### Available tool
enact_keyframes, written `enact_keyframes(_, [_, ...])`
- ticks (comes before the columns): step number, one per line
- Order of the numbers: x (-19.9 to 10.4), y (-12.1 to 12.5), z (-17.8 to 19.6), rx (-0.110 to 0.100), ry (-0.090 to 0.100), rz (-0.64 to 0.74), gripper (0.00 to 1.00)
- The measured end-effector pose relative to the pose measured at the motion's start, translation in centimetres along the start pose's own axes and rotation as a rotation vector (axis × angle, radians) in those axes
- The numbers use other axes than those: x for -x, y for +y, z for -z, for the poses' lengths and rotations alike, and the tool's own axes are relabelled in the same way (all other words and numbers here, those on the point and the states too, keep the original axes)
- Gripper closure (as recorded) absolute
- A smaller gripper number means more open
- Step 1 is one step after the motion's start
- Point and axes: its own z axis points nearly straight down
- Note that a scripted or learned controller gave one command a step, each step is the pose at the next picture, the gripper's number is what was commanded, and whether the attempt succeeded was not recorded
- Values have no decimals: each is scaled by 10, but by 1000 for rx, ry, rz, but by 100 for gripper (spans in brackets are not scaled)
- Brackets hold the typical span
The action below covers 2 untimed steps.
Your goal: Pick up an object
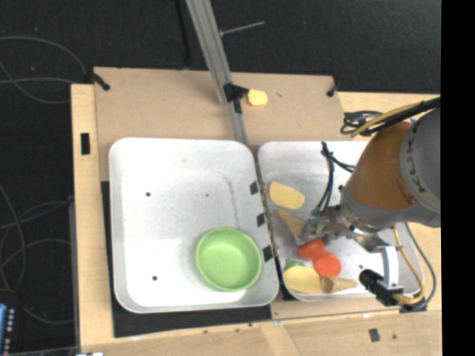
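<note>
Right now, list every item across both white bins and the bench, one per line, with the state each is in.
Round green plastic bowl: upright, mouth up, in the left white bin.
Pale yellow flat piece: lying in the right white bin.
Red-orange round pieces: lying together by the arm's wrist.
Yellow rounded piece: lying at the right bin's near rim.
Small yellow piece: lying on the bench, outside the bins.
Gripper: low in the right bin.
</note>
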Motion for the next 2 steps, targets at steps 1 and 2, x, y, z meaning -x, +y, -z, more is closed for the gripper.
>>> enact_keyframes(1, [-1, 7, 63, 5, -4, 9, 100])
enact_keyframes(2, [0, 10, 114, 5, -4, 9, 100])
